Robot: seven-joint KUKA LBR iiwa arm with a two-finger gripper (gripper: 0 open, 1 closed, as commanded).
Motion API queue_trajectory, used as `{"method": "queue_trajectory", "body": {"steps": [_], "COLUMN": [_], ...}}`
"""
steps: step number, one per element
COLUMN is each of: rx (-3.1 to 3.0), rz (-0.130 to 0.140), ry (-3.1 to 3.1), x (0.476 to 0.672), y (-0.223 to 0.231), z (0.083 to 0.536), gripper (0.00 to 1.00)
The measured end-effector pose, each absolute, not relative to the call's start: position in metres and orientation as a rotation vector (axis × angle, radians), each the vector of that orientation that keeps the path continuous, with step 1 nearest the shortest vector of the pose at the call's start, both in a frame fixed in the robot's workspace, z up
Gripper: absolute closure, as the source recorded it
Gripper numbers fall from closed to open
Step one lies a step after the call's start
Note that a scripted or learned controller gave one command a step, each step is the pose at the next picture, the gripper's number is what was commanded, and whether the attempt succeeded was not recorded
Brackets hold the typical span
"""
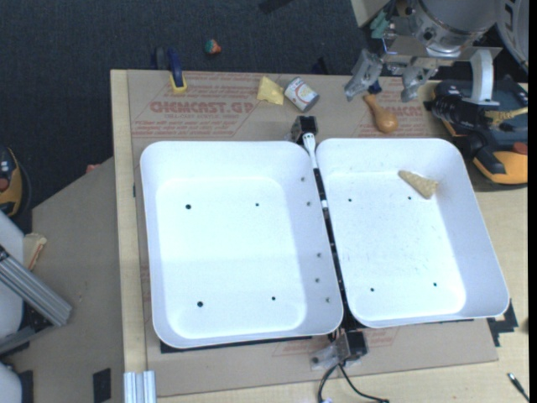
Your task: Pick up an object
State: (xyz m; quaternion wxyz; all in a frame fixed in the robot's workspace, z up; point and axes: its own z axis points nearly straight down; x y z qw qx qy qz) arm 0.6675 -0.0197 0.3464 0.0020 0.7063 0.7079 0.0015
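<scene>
Reading "CHEMCAST" in faded red, the cardboard sheet lies under both bins. A tan, wedge-shaped object (rough, crumbly-looking) rests in the right bin near its far wall. The gripper hangs beyond that bin, fingers spread, holding nothing.

gripper: fingers spread apart, nothing between them, above the bench behind the right bin.
right bin: holds one tan wedge-shaped piece near its far side.
left bin: touching the right bin.
bench behind bins: orange-brown pear-shaped object, yellow piece, small white box.
</scene>
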Motion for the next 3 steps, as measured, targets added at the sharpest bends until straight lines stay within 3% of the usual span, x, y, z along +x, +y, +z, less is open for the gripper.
{"method": "queue_trajectory", "body": {"steps": [2,3], "rx": [2.22,2.219], "rz": [-0.003,-0.003], "ry": [2.226,2.229], "x": [0.654,0.629], "y": [0.062,0.114], "z": [0.334,0.324], "gripper": [0.0,0.0]}}
